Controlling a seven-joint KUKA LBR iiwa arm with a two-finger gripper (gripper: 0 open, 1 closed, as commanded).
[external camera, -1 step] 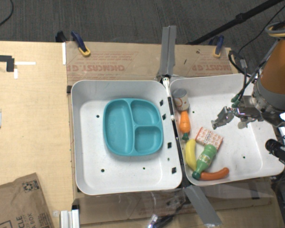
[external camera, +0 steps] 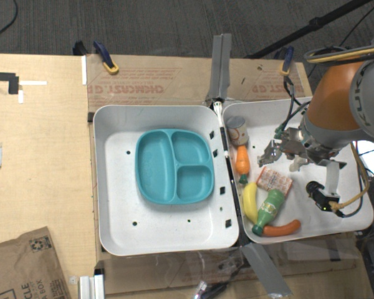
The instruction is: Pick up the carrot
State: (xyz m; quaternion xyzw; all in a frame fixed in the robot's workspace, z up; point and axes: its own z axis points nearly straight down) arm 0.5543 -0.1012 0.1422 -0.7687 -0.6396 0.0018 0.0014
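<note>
The carrot [external camera: 242,159] is a small orange toy with a green tuft at its near end. It lies along the left wall of the right bin [external camera: 355,220], just in front of a small tin can [external camera: 237,130]. My gripper [external camera: 269,154] hangs over the middle of that bin, a short way to the right of the carrot and apart from it. Its metal fingers [external camera: 264,159] point left and stand open with nothing between them. The grey arm with its orange band [external camera: 336,92] comes in from the right.
Near the carrot lie a banana [external camera: 250,203], a green bottle [external camera: 269,209], a red-and-white packet [external camera: 274,181] and an orange-red sausage-like toy [external camera: 282,229]. The left bin [external camera: 112,185] holds a teal divided plate [external camera: 174,166]. A metal divider [external camera: 220,73] runs between the bins.
</note>
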